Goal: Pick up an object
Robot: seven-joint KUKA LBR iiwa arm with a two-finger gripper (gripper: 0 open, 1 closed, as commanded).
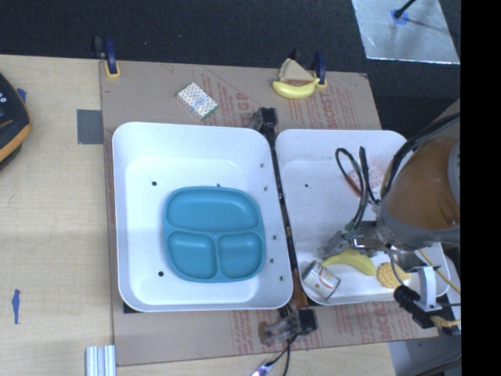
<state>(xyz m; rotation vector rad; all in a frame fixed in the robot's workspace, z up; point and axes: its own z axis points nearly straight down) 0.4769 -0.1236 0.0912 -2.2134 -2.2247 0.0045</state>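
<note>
Camera view: gripper (338, 245) beside curved yellow banana (354, 262).

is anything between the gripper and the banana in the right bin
Nothing visible stands between them. The metal gripper sits right at the yellow banana in the right white bin; a small crumpled can lies just beside, left of the banana.
</note>
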